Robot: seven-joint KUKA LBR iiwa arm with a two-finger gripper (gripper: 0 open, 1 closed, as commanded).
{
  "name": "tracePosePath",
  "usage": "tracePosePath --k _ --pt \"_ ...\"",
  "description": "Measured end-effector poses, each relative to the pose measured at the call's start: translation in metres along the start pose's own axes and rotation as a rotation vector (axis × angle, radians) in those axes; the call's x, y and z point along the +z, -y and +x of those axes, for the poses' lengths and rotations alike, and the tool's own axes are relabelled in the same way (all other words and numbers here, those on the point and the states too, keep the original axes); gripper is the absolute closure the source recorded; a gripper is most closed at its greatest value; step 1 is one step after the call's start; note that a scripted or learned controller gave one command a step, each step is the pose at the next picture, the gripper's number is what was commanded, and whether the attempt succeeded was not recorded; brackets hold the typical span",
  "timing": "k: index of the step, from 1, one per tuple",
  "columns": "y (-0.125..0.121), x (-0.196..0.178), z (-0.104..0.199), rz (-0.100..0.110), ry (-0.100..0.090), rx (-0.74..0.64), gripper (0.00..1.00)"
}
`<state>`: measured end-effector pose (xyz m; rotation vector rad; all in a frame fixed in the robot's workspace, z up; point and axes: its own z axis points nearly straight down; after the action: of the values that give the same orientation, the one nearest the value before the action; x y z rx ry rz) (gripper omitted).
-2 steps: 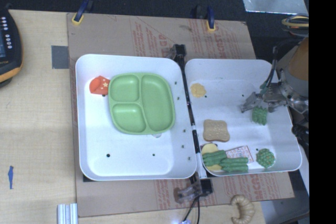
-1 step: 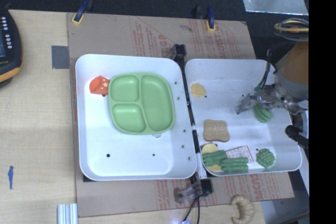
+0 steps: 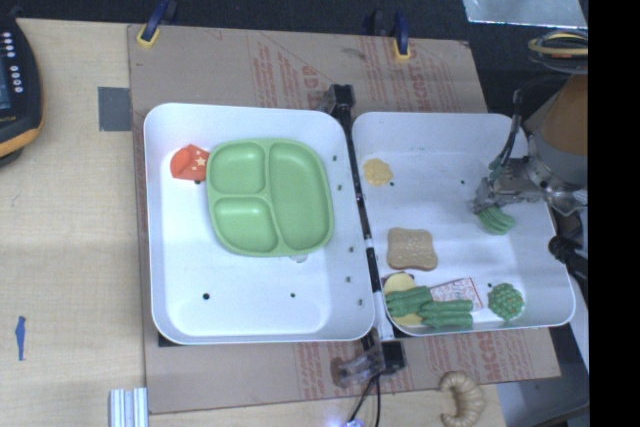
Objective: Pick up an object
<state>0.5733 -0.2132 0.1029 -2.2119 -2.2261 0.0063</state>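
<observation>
You see gripper (image 3: pixel 497 198) in right bin (image 3: pixel 440 130), fingers pinching green toy veg (image 3: pixel 494 218), lifted slightly.

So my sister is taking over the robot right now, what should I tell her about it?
Gripper: low in the right bin, right at a small green toy; grip not clear from this view.
Right bin also has a round yellow piece, a tan waffle, green beans, a green round toy and a printed card.
Left bin: green divided plate, red toy beside it.
Done: nothing lifted yet.
Left: lift one object.
</observation>
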Motion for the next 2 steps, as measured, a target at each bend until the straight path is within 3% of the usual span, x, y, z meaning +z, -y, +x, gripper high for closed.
tracePosePath --k 1,2 --pt "-0.043 -0.064 0.048 -0.011 -0.001 -0.003 1.0" --pt "-0.086 -0.128 0.077 -0.011 0.001 -0.002 1.0"
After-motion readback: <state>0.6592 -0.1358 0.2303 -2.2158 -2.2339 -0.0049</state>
